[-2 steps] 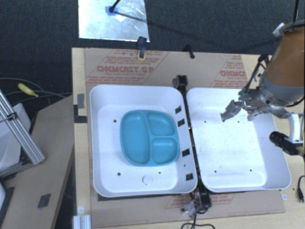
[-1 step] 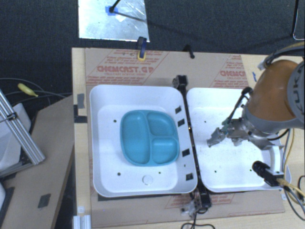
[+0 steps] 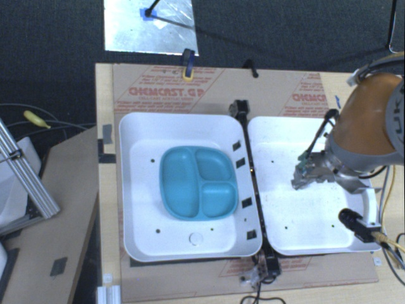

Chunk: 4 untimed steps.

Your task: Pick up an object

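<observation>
Right bin (image 3: 278, 233): claw (image 3: 301, 177) blurred, grip unclear; blue plate (image 3: 197, 182) left.

My arm (image 3: 370, 116) reaches in from the right, its orange band uppermost and the grey wrist bent downward. My pincer (image 3: 302, 175) hangs low, pointing leftward, too blurred to read further.

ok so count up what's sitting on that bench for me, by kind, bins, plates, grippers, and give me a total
White bins: 2, the left bin and the right bin
Blue divided plates: 1, the plate in the left bin
Grippers: 1, the gripper over the right bin
Total: 4
</observation>
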Each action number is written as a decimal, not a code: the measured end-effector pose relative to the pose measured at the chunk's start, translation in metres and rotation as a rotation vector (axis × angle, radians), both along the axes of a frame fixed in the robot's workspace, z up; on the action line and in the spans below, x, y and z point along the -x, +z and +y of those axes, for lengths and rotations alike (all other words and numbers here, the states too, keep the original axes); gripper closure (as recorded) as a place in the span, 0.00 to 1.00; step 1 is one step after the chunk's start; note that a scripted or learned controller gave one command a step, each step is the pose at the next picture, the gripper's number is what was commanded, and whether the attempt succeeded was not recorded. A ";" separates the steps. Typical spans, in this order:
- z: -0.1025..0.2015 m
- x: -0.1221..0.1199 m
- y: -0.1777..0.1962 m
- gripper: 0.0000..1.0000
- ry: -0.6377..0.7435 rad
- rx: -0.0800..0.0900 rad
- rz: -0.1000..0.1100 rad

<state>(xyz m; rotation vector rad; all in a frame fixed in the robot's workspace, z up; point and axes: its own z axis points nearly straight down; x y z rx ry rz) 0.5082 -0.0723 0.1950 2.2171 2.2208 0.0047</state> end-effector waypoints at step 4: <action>0.237 -0.067 0.120 1.00 0.006 -0.007 -0.015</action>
